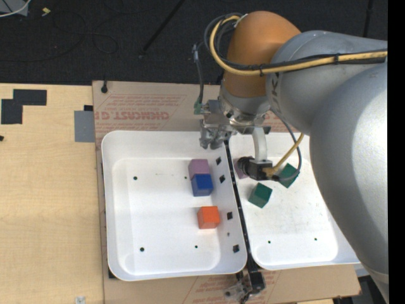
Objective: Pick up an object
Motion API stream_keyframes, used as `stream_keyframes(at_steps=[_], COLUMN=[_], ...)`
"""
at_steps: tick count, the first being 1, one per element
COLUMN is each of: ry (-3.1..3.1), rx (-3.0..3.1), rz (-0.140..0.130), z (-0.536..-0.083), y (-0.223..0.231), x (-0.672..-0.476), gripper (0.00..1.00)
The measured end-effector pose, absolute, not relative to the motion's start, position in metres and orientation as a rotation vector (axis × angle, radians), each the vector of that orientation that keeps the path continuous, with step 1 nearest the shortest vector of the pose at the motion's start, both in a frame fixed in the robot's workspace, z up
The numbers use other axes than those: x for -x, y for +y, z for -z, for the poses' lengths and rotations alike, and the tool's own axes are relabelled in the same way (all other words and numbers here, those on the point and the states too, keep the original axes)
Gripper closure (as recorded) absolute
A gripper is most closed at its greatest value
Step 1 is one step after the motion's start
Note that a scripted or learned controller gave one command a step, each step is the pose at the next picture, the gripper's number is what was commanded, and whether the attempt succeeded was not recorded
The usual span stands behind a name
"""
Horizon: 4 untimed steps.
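1. Two limits: whether the fingers [214,138] are open or closed cannot be told; the wrist [243,103] hides their base.
2. Purple block [199,167] lies near the fingers, apart from them, with blue block [202,184] against it.

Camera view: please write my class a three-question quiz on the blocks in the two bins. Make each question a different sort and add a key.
1. True or false: the orange block lies in the right bin.
2. Fill in: the right bin holds ___ green blocks.
3. Which block lies nearest the blue block? A. the purple block B. the orange block C. one of the green blocks

Key: 1 false, it lies in the left bin; 2 two; 3 A.
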State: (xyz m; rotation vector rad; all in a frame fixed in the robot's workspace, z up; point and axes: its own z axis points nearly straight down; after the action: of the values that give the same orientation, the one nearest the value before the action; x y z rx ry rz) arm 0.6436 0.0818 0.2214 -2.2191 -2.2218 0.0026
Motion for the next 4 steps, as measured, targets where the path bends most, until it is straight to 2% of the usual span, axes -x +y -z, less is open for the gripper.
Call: stream_keyframes(at_steps=[2, 4], ry=[-2.218, -2.221], rx=[2.223, 2.22], rz=[-0.006, -0.003], z=[-0.224, -0.227], y=[0.037, 0.06], x=[-0.643, -0.644], gripper=[1.0, 1.0])
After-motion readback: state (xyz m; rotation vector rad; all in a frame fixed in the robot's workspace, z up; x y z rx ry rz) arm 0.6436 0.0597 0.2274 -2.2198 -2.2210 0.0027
